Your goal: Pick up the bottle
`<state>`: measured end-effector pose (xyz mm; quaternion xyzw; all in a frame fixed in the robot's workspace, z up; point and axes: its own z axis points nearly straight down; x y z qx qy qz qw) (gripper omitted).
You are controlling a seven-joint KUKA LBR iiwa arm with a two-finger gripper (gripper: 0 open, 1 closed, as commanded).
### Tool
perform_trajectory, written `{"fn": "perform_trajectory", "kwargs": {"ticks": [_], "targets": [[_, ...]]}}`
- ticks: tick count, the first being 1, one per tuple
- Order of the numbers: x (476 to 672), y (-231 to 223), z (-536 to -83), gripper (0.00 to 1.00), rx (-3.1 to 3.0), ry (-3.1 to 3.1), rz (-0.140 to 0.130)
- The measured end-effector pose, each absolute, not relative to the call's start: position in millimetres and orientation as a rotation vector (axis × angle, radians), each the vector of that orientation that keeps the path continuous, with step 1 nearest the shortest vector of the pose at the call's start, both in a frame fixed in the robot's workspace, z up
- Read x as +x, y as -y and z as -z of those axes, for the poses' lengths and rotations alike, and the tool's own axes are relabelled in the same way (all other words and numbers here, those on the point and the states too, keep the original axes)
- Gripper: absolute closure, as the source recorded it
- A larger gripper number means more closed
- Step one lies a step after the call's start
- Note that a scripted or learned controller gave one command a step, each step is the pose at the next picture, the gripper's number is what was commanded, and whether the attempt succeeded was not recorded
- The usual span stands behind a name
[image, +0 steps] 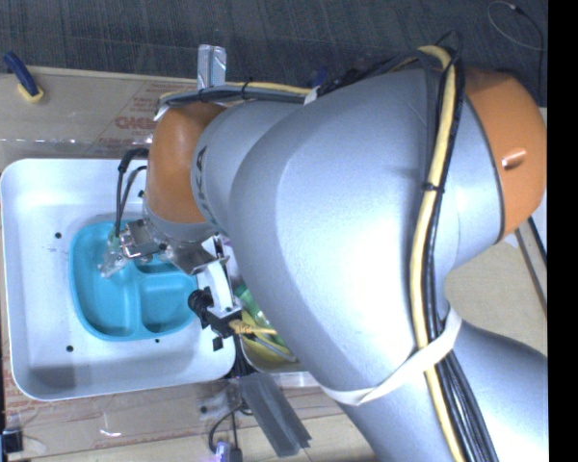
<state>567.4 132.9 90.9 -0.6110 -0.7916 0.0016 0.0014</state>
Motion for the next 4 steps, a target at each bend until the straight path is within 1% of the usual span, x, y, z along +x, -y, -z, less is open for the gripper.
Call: {"fn": "perform_trajectory", "kwargs": {"ticks": [1, 2, 3, 4], "targets": [[588.6, -178, -91, 0.0, -1.98, 2.438, -0.009], [582.5, -109, -93, 0.0, -2.065, 2.36, 0.0], [564.7, -193, -91, 0.0, -2.16, 2.28, -0.006], [550.4, -183, -92, 0.0, -1.803, 2.573, -0.002]]}}
